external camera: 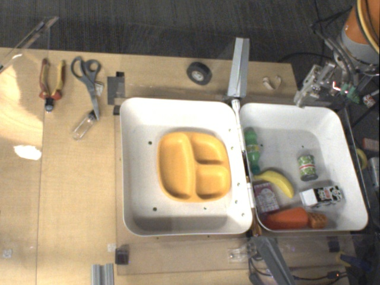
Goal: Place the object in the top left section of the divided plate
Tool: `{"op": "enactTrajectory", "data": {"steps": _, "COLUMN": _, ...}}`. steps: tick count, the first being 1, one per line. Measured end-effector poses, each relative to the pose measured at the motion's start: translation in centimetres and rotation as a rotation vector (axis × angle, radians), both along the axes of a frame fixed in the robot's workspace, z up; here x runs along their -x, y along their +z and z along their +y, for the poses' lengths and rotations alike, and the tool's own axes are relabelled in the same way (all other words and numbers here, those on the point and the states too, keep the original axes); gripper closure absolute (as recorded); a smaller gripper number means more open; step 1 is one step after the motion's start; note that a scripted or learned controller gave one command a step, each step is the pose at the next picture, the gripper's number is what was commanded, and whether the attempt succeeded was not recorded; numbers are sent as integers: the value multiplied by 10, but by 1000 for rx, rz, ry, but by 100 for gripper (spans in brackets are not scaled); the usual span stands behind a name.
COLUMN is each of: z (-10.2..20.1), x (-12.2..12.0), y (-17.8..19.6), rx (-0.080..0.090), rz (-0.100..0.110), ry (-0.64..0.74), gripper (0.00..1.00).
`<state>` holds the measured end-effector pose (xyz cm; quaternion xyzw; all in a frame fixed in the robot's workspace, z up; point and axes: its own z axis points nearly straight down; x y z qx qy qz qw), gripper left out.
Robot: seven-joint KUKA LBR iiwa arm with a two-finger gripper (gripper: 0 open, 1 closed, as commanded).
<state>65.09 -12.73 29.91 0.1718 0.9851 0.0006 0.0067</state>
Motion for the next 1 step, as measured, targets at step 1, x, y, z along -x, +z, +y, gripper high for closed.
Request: {"op": "enactTrajectory", "data": {"steps": 1, "z": -30, "x": -12, "y": -32, "rx": 1, "rz": 4, "ry": 91, "gripper": 100}}
